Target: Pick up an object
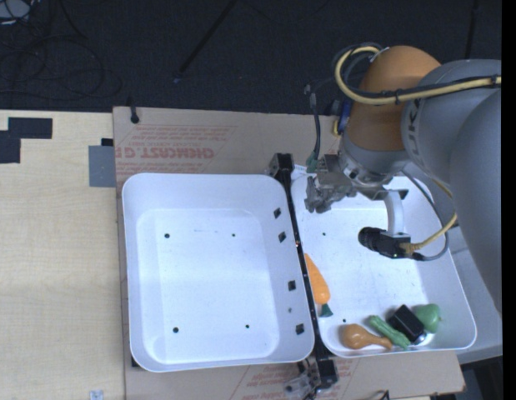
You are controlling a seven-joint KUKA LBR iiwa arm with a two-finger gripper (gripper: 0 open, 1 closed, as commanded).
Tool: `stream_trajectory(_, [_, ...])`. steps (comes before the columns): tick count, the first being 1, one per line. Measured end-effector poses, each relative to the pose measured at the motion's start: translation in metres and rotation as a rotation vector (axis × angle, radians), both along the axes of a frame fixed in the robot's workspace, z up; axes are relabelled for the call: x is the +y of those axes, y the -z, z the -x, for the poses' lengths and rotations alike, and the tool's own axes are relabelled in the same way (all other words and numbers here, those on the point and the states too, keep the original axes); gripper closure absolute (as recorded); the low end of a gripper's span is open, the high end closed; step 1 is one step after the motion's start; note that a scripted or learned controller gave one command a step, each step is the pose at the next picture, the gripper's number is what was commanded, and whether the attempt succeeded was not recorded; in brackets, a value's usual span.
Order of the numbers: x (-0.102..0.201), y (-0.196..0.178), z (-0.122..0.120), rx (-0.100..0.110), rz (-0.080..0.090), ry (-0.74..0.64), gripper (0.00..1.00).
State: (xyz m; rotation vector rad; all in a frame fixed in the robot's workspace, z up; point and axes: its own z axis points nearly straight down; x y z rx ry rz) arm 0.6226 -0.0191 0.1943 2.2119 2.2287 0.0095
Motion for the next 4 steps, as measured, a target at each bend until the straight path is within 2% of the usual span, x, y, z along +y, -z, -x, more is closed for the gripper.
stream_trajectory(1, [0.064,-0.126,0.042,-0.004,-0.001,-0.001,1.00])
stream_trajectory(2, [0.147,-0.058,0.016,0.012,0.002,0.001,1.00])
stream_trajectory(3, [0.171,0.034,-0.011,0.016,0.005,0.004,1.00])
stream_trajectory(4, [0.186,-0.039,-0.013,0.003,0.002,0.005,1.00])
